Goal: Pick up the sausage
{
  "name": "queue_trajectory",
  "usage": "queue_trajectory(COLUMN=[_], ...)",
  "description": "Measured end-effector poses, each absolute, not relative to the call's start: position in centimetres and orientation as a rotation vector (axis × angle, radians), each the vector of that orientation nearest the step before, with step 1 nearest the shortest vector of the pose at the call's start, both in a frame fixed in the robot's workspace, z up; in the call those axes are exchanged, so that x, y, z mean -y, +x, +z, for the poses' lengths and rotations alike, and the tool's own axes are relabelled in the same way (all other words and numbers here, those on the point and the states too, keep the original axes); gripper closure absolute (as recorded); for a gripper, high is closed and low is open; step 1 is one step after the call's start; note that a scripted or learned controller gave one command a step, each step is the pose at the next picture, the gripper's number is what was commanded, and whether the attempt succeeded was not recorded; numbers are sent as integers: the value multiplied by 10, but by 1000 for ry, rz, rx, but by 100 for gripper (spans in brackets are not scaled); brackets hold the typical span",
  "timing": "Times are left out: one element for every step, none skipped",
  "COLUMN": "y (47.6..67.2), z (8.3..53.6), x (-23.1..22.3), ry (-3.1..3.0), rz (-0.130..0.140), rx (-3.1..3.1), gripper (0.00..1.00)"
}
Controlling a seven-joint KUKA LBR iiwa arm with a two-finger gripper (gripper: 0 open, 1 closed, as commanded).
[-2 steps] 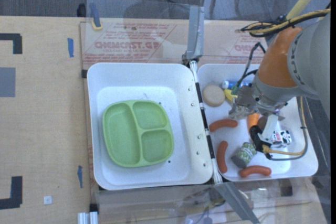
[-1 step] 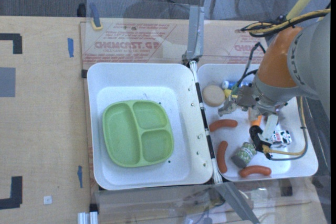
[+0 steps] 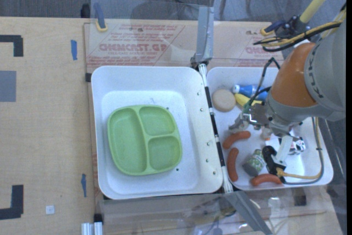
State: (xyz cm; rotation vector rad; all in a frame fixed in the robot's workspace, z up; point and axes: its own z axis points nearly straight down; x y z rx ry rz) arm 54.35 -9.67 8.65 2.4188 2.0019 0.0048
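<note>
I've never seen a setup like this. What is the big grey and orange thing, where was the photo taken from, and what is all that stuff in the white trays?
The photo comes from one camera fixed above a bench, looking down at a slant. The grey and orange thing is a robot arm reaching in from the right. Its gripper hangs low over the right bin; I cannot tell if it holds anything. That bin contains toy food: three sausages, a round tan piece and other small items. The left bin holds a green divided plate.
</note>
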Motion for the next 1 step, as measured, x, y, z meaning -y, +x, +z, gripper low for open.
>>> queue_trajectory(y=[545], z=[97], x=[97], ry=[2418], rz=[9], rx=[-1997], gripper=[100])
